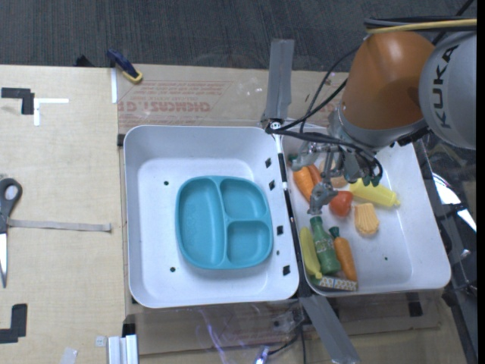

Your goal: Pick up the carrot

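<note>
On wooden bench (61,173), two white bins (144,226)

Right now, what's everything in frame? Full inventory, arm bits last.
Shallow white plastic bins: 2, white, side by side on the bench; left bin, right bin.
Divided plastic plate: 1, turquoise, three compartments, middle of left bin.
Toy carrots: 2, orange; one by the right bin's left wall under the gripper, one nearer the front.
Green toy bottle: 1, green, right bin, beside the front carrot.
Small round red toy: 1, red, centre of right bin.
Yellow corn-like toy: 1, yellow, right bin.
Scissors: 1, grey, bench's left edge.
Gripper: 1, metallic, over right bin near the carrot.
Arm: 1, grey with orange band, entering from right.
</note>
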Robot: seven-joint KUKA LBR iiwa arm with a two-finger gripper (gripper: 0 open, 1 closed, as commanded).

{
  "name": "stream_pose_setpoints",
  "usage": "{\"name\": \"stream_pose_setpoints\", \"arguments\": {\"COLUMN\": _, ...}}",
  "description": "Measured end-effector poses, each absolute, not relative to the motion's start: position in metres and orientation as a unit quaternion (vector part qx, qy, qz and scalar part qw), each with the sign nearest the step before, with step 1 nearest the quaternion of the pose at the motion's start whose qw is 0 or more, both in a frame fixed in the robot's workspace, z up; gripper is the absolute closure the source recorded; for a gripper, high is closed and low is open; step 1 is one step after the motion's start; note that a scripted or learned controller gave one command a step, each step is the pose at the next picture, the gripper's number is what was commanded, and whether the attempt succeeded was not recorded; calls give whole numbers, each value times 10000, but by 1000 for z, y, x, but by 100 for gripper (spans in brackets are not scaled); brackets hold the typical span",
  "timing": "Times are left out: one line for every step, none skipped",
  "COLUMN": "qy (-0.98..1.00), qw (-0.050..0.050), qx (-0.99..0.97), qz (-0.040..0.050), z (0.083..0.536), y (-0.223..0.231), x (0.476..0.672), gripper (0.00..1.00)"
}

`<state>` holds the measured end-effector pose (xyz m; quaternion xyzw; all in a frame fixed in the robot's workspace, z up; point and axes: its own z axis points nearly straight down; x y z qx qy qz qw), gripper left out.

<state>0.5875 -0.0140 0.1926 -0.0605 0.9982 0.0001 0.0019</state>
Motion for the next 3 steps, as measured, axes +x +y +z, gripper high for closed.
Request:
{"name": "stream_pose_setpoints", "arguments": {"qy": 9964, "qw": 19, "qx": -852, "qz": -1, "z": 146, "y": -95, "x": 582, "gripper": 0}}
{"name": "stream_pose_setpoints", "arguments": {"qy": 9796, "qw": 32, "qx": -2011, "qz": -13, "z": 93, "y": -119, "x": 526, "gripper": 0}}
{"name": "stream_pose_setpoints", "arguments": {"qy": 9996, "qw": 23, "qx": -287, "qz": -4, "z": 93, "y": -113, "x": 545, "gripper": 0}}
